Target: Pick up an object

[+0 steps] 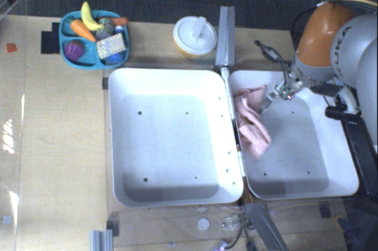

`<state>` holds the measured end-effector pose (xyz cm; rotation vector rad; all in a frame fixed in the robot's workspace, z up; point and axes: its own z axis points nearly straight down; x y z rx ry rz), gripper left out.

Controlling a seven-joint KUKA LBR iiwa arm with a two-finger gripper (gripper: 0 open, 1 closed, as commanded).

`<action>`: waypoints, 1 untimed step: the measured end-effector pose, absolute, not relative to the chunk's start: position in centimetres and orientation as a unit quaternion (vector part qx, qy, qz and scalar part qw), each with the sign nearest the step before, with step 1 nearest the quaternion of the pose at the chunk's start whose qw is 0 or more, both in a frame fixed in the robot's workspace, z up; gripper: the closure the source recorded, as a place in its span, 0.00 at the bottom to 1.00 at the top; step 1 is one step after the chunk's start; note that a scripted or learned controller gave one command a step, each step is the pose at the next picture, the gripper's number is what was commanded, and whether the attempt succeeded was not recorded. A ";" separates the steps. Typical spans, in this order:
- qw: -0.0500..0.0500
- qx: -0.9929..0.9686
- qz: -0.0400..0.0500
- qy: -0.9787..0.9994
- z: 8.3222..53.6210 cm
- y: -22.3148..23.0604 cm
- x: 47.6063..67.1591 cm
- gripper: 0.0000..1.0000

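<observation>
The pink cloth (pixel 252 121) lies crumpled against the left wall of the right bin (pixel 307 182), beside the left bin (pixel 171 191). Just behind its upper edge hangs the gripper (pixel 273 97); how its fingers stand I cannot tell. Farther back on the counter (pixel 53 143) sit a white lidded cup (pixel 195 35) and a blue tray (pixel 94 38) of toy food.

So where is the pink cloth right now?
The pink cloth lies crumpled in the right bin, against its left wall near the divider, with the gripper just to its upper right.

Cloth (pixel 251 120) against the left wall of the right bin (pixel 307 185), tray (pixel 94 39) behind the left bin (pixel 171 194).
</observation>
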<state>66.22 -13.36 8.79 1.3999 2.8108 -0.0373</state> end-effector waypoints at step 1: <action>0.007 0.329 0.002 0.944 15.3 -12.4 65.8 0.00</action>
